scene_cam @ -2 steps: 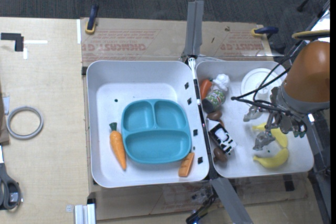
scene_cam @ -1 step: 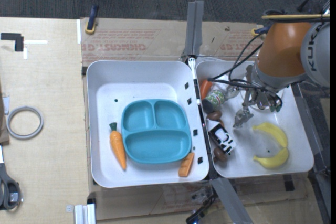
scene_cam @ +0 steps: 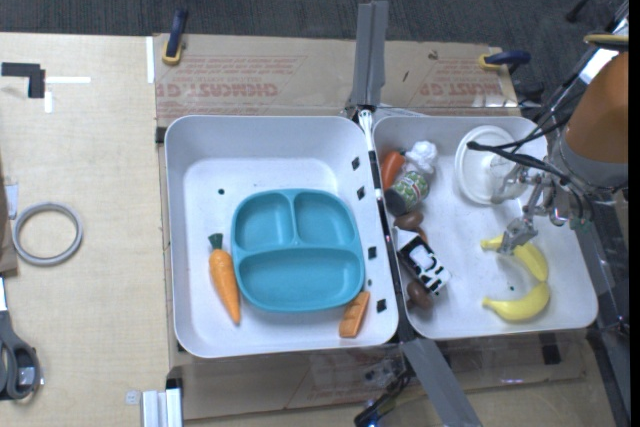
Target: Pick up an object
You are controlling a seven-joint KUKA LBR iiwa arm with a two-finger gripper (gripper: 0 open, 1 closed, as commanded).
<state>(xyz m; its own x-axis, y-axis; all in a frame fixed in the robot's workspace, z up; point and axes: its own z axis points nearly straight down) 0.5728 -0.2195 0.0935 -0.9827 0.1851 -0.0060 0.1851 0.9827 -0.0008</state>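
Gripper [scene_cam: 520, 233] hangs just above two yellow bananas [scene_cam: 524, 283].

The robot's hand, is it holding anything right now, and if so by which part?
Nothing is visibly held. The hand hovers over the upper yellow banana in the right white bin, with nothing seen between its fingers.

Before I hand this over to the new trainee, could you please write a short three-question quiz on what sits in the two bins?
1. True or false: the blue divided plate lies in the right bin.
2. How many bananas lie in the right bin?
3. Which thing is the gripper closest to? A) the whole carrot B) the upper banana C) the roll of tape

Key:
1. False; it lies in the left bin, between the whole carrot and a carrot piece.
2. Two; the lower banana lies near the front wall.
3. B.
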